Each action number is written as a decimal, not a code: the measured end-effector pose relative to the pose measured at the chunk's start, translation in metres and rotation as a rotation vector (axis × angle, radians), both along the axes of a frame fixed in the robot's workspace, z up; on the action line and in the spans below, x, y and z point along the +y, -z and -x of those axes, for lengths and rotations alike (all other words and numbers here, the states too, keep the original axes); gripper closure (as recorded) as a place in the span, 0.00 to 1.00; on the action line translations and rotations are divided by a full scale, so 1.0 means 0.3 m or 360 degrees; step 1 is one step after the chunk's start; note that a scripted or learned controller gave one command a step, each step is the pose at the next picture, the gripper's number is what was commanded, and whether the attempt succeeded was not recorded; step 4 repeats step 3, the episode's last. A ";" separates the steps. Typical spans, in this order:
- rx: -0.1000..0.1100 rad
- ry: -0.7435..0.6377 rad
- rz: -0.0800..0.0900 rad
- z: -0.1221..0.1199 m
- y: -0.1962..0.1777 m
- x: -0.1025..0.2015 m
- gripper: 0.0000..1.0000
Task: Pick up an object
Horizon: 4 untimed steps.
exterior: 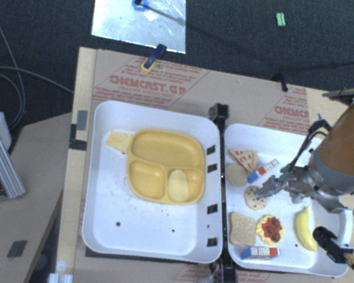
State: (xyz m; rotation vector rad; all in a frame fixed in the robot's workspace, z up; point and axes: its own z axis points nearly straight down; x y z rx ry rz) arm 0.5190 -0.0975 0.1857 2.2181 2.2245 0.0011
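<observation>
Several small toy foods crowd your right bin (325, 273), so the risk is a nudge instead of a grip. Your tool (262, 194) hangs low over the round cracker (255, 198), which lies flat near the bin's left side, with a beige disc (236, 174) and a small marker (264, 169) just beside it. I cannot tell whether the tool is spread or pressed together. Being round, the cracker has no long axis to line up with; a flat, thin piece may slip from under the tips.
</observation>
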 end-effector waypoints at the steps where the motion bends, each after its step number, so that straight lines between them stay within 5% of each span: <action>1: -0.0011 -0.0005 -0.0001 -0.309 0.348 0.019 0.00; 2: -0.0010 -0.0005 0.0002 -0.445 0.332 0.024 0.00; 3: 0.0003 -0.0003 0.0002 -0.435 0.299 0.018 1.00; 4: 0.0003 -0.0003 0.0002 -0.435 0.299 0.018 1.00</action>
